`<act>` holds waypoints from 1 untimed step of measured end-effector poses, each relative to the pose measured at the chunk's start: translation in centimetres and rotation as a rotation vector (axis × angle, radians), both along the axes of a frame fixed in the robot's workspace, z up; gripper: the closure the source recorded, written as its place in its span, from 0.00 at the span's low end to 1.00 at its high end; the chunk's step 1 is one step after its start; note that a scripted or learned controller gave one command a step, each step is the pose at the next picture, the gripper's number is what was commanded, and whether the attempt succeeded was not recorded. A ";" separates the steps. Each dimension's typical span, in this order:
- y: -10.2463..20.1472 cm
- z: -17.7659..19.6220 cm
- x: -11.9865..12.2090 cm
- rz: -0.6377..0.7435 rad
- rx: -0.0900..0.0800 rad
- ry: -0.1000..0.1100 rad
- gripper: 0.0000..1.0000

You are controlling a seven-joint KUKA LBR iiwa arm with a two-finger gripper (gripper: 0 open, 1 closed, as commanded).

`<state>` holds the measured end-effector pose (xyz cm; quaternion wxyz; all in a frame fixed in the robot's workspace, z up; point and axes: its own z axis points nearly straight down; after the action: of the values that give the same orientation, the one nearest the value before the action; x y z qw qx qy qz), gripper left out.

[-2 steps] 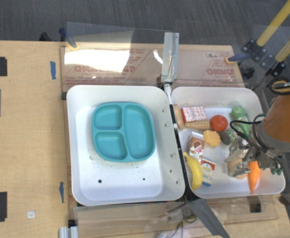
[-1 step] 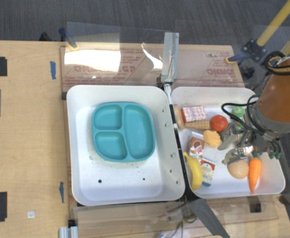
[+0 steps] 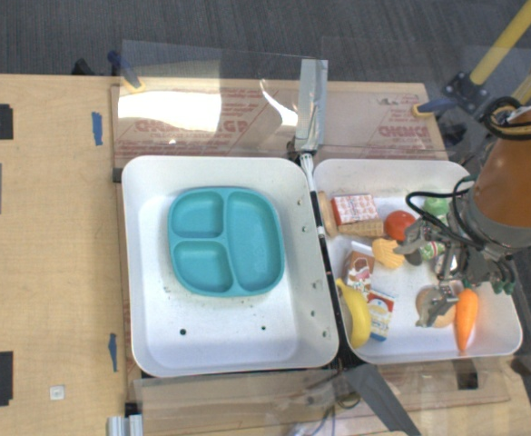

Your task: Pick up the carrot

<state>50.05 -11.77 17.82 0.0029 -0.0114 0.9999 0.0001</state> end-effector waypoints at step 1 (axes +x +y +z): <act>-9.5 -9.1 -0.8 -0.144 -0.001 -0.002 0.00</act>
<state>49.29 -21.23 8.76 0.0040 0.0605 0.9982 -0.0008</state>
